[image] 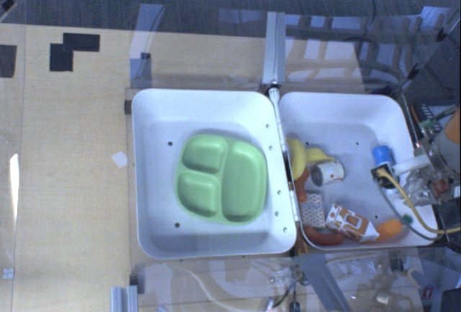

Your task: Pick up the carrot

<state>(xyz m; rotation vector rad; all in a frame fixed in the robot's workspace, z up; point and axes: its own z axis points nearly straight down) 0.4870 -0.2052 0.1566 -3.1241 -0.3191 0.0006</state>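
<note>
The carrot is an orange piece lying at the front right of the right bin. Its left end is tucked under a small printed carton. My gripper hangs over the right rim of that bin, up and to the right of the carrot and apart from it. Yellow cables and wrist hardware cover it. Nothing is seen held in it.
The right bin also holds a banana, a small can, a blue object, a mesh-patterned item and a red item. A green divided plate lies in the left bin.
</note>
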